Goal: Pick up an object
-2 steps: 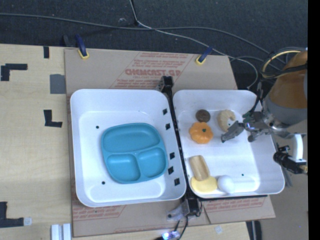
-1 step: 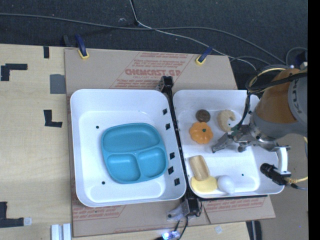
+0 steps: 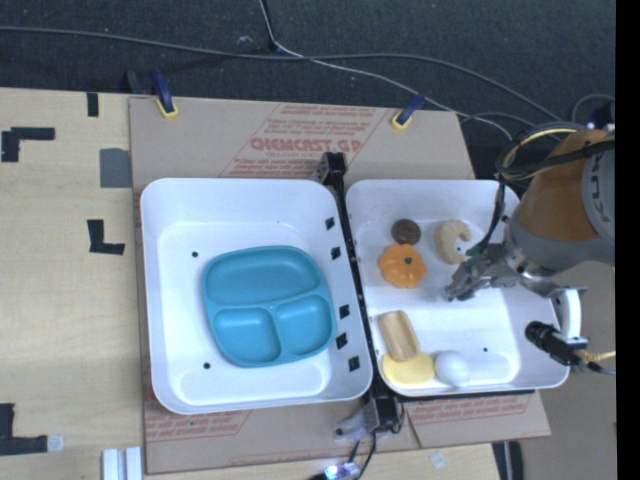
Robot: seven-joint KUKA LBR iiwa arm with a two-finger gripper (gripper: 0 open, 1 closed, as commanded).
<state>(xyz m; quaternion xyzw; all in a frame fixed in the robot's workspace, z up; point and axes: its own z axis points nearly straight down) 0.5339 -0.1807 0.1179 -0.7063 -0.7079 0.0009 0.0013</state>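
Two white bins sit side by side on a cardboard sheet [image 3: 300,143] clamped to the bench. The left bin [image 3: 165,268] carries a blue divided plate [image 3: 268,303] near its middle. The right bin [image 3: 430,193] holds the loose things: a brown ball [image 3: 405,231] and a pale, curled piece [image 3: 453,237] lie toward its far edge, apart from each other, with an orange pumpkin [image 3: 402,266] just nearer than the ball. Along the near edge, close to the divider between the bins, a tan roll [image 3: 397,332] touches a yellow piece [image 3: 408,371], and a white ball [image 3: 452,368] rests against that yellow piece. The arm [image 3: 560,208] reaches in over the bin's right edge, and the gripper [image 3: 466,280] is low over the bin's middle, just right of the pumpkin and just nearer than the pale piece; nothing can be seen between its fingers, and whether they are spread or closed cannot be told. The floor between the gripper and the near-edge cluster is bare white. A dark cable [image 3: 300,53] runs across the mat beyond the bench.
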